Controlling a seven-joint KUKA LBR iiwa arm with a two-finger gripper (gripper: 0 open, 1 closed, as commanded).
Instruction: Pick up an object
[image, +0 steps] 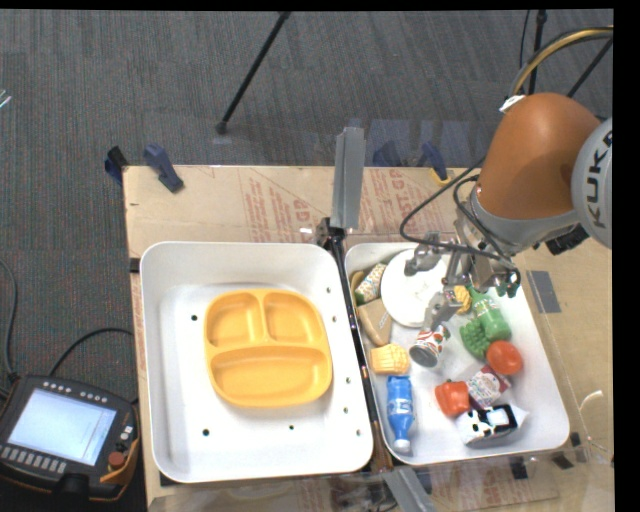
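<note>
The gripper (452, 300) hovers over the right bin (556, 400) — just above a small red-and-white can (429, 346) — finger spread impossible to tell.

Glossy plastic tray (268, 348), matt cardboard bench (240, 205)

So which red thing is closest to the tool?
The red-and-white can, just under the tool. The red ball sits farther right, and the red block lies lower in the bin, by the blue bottle.
</note>
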